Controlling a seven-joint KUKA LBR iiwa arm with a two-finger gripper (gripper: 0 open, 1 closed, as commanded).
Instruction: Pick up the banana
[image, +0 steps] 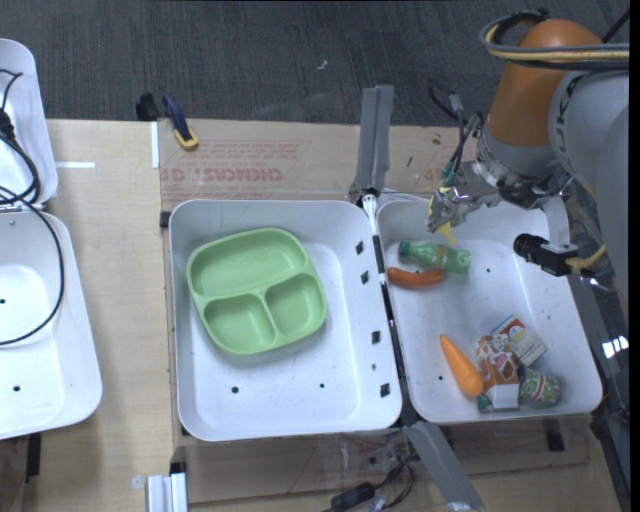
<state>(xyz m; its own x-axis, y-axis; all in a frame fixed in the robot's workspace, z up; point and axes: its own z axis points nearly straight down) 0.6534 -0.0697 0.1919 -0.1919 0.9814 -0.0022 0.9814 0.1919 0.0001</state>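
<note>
My hand (445, 212) is low over the far corner of the right bin (560, 300), just beyond the green bottle (436, 255) and close to the bin's inner wall. A small yellow piece, which I take for the banana (444, 237), shows directly under my hand, between it and the bottle's far side and almost touching the bottle. Most of the banana is covered by my hand. I cannot tell whether my hand is spread or pinching it, because the tip is too small and cluttered from this angle.

The bottle lies on its side on the bin floor. A red-orange sausage-like piece (415, 278) lies just on the near side of the bottle, roughly parallel to it and touching or nearly touching. A carrot (461, 366) lies well nearer the camera than the bottle, set diagonally. A printed snack box (510, 350) is just beside the carrot on the side away from the bottle, with a small red-and-green packet (540, 388) past it near the bin's near corner.

The left bin (200, 400) is across the divider from the bottle and holds a green three-compartment plate (258, 290), lying flat and well apart from the bottle. My arm's orange band (540, 80) is above and beyond the bottle. Both bins rest on the tabletop (110, 260). A blue and yellow clamp (180, 125) is at its far edge, a long way from the bottle.
</note>
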